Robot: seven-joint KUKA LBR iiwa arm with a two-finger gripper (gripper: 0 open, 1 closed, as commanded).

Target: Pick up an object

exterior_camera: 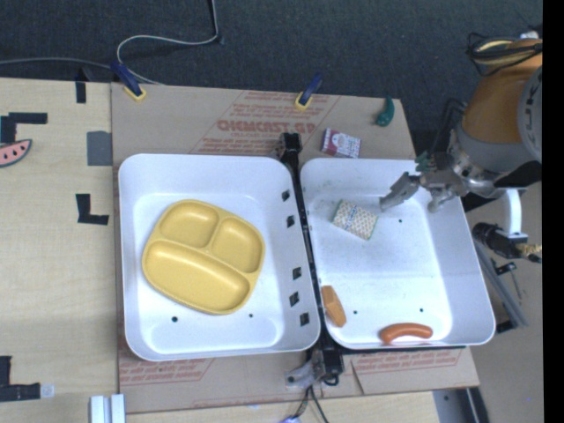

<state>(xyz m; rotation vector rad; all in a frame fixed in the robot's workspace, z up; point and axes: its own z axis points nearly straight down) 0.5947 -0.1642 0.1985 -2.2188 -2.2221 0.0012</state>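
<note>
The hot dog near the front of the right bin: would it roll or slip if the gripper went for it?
The hot dog looks rounded and glossy, so it may roll sideways or slip when pinched. It lies close to the right bin front wall, which could stop it.

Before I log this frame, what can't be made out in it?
- Claw, camera view: it sits above the right bin, but the slanted look-down hides its height over the floor.
- Patterned packet: print too small to read.
- Small box behind the bins: label too small.
- Arm: cut off by the frame's right side.
- Pink shape: cut by the left edge.
</note>
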